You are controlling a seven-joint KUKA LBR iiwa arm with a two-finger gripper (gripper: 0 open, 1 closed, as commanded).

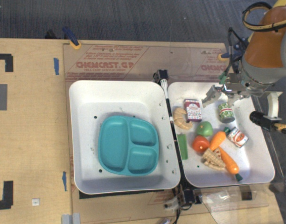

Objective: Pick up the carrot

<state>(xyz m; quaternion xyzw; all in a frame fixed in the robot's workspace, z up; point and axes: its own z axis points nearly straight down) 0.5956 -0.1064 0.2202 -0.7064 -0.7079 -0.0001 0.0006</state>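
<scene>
The carrot [228, 161] is long and orange with a green stub at its lower end. It lies slantwise in the right bin [264, 171], near the front right. A shorter orange piece [217, 140] lies just above it, touching a red tomato [201, 144]. My gripper [222, 97] hangs over the back of the right bin, well behind the carrot and just above a green can [226, 112]. Its fingers look spread open with nothing between them.
The right bin also holds a red-and-white box [193, 110], a pastry [181, 118], a green apple [205, 128], a green stick [182, 146], a red-and-white can [237, 137] and a waffle-like piece [212, 158] against the carrot. The left bin [82, 101] holds a teal divided plate [129, 144].
</scene>
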